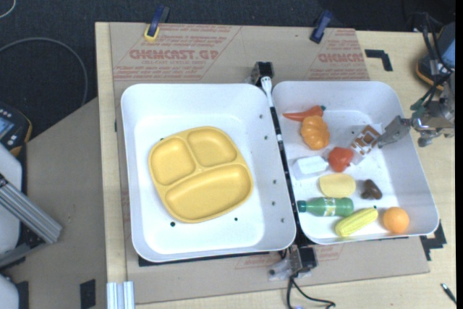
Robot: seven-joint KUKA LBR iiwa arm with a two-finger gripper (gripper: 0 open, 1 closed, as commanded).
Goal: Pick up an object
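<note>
No object is seen lifted: the toy foods lie loose in the right bin point(405, 155), so the pick is judged not yet done. The tool point(367, 139) is reaching in over that bin from its far edge, with a red tomato point(341, 158) just beside its tip and an orange pepper point(315, 132) a little beyond. Whether the tool is open or closed cannot be told. Farther off, a yellow divided plate point(200, 172) rests in the left bin point(137, 155).
</note>
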